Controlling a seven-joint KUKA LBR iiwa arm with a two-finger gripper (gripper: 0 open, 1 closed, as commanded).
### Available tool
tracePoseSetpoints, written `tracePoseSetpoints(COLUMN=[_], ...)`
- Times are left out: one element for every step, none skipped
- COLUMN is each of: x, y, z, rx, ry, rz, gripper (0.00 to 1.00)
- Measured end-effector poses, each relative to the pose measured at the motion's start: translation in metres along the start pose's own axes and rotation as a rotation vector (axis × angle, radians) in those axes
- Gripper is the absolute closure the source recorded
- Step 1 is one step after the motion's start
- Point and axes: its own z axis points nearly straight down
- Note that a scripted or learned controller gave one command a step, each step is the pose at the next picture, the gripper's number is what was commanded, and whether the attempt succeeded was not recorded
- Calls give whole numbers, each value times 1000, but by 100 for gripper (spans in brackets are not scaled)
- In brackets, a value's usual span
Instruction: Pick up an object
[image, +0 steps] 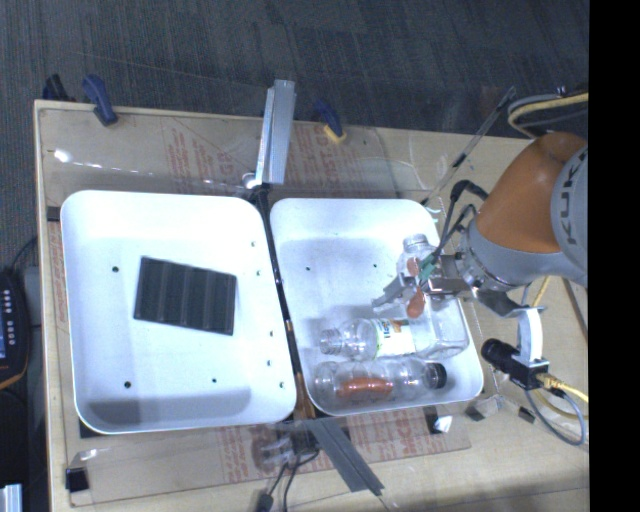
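end effector (412, 283) fingers too small

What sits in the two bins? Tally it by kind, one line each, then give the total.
Dark ribbed flat pad, left bin: 1
Clear plastic bottles, right bin: 2, one with a white label, one with reddish contents
Total: 3
The gripper hangs over the right bin's far side; small parts beside it are too unclear to count.

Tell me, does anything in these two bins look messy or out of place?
Mildly. In the right bin, two clear plastic bottles lie toppled on their sides, crowded together in the near corner. In the left bin, a dark ridged panel lies flat, slightly askew.
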Motion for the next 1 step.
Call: tracePoseSetpoints(x=[-6], y=[21], z=[102], rx=[-24], ry=[-6], rz=[-80], gripper=[0])
